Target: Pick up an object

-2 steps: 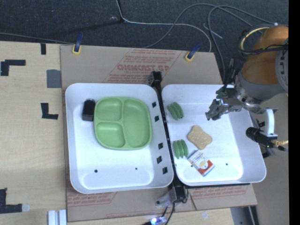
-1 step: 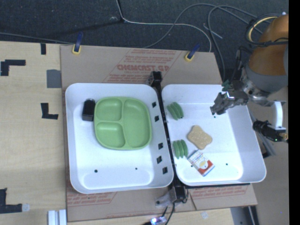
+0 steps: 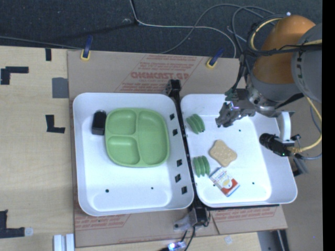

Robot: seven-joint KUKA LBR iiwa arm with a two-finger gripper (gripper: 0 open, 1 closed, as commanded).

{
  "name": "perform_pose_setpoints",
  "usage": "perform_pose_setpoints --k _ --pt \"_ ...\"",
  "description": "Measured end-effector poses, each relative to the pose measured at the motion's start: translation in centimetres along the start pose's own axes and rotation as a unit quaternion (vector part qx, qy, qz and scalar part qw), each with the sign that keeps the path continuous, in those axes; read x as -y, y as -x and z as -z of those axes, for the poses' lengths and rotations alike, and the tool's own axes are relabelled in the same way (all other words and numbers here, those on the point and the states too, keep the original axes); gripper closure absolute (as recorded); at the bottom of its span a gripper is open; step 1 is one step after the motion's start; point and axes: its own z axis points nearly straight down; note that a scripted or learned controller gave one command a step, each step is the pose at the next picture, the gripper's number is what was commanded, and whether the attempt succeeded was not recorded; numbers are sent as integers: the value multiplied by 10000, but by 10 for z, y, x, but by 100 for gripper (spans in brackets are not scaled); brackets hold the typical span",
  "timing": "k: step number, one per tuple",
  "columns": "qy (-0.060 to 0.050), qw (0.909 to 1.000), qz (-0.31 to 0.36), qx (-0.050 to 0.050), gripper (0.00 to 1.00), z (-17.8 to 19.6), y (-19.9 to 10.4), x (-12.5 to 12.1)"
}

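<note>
**Tan biscuit lying loose in the right bin**

The tan, squarish biscuit [image 3: 223,153] is lying flat in the right white bin [image 3: 272,190], its long axis running diagonally. The grey arm is reaching in from the right, its pincer [image 3: 226,117] hanging above the bin; its state is unclear.
</note>
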Motion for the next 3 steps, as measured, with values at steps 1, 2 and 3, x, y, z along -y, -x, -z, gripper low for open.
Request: perform_pose_setpoints --k 1,2,3 --pt "2 10000 0 -2 100 -1 -43 -11" --pt "1 10000 0 3 100 -11 -86 -24" --pt "2 10000 6 0 100 -20 -141 -37"
